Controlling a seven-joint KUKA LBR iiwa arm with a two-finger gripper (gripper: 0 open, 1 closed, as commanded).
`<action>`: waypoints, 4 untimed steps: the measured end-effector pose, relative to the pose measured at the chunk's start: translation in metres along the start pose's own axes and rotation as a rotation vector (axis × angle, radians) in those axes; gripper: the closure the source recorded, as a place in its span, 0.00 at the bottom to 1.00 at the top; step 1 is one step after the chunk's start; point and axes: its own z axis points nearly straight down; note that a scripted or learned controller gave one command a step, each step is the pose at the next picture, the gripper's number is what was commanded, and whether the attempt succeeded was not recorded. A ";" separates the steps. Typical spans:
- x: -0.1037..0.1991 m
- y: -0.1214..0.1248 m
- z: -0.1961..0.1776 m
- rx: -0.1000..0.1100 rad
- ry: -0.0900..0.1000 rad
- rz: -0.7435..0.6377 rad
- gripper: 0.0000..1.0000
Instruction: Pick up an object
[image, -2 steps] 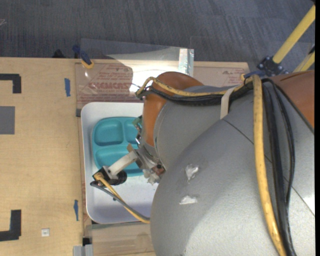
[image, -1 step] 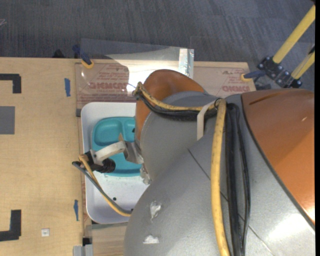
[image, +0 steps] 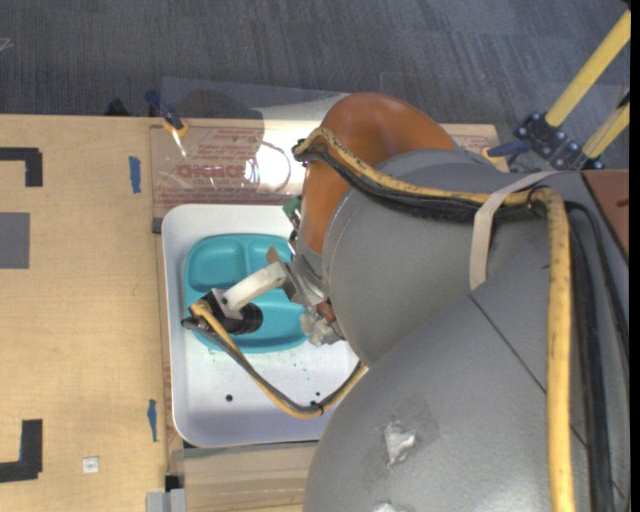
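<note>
Because the arm (image: 440, 300) reaches in from the right and its bulk hides the wrist, it cannot be told whether the gripper (image: 315, 318) is spread or closed, or pinching anything. It sits low at the right edge of the teal divided tray (image: 225, 262), apparently lined up to take it. The tray lies flat in the white bin (image: 200, 405), towards the far wall.

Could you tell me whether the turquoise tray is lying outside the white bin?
No, the turquoise tray lies inside the white bin, resting on its floor.
</note>
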 end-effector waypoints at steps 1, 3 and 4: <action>0.005 -0.016 0.035 -0.001 -0.004 0.181 1.00; 0.006 -0.018 -0.028 0.001 -0.003 -0.153 1.00; 0.000 0.009 0.133 -0.001 -0.016 0.086 1.00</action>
